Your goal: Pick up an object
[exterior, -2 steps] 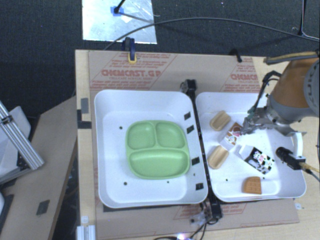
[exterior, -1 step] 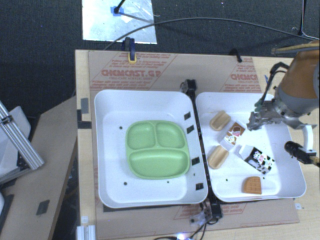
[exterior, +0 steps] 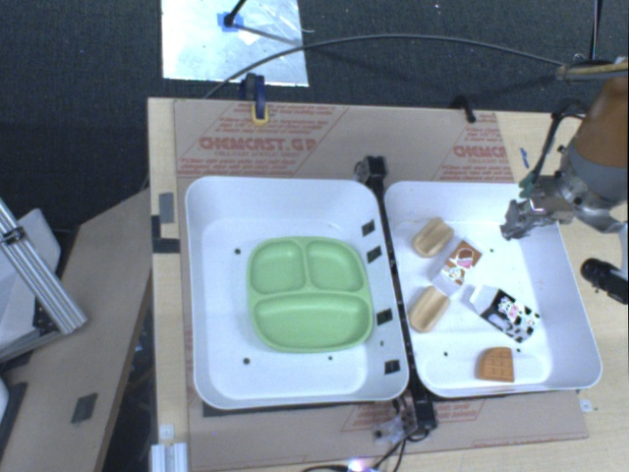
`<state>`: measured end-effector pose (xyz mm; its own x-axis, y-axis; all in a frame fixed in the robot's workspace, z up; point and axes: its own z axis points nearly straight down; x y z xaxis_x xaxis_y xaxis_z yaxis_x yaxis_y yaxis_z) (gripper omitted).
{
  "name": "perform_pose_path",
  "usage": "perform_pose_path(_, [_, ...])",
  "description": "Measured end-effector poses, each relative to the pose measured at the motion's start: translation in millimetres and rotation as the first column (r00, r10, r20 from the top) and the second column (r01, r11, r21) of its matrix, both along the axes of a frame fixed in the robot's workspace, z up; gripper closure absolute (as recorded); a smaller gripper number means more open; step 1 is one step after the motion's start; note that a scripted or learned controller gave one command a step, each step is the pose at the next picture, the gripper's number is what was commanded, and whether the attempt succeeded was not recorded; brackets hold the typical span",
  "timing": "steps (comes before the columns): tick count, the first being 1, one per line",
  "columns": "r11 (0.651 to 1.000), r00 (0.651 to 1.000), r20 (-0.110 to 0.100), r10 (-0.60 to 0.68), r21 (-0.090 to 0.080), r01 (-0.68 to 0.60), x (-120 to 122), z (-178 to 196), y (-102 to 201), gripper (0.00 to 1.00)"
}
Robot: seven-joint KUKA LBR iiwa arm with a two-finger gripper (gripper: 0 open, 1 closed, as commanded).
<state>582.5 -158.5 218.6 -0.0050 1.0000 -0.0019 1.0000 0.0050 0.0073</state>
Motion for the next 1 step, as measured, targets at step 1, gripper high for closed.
perform_pose_path(1, [1.000,1.000,-0.005,0.004,0.003,-0.004,-9.8,11.1,50.8,1.00])
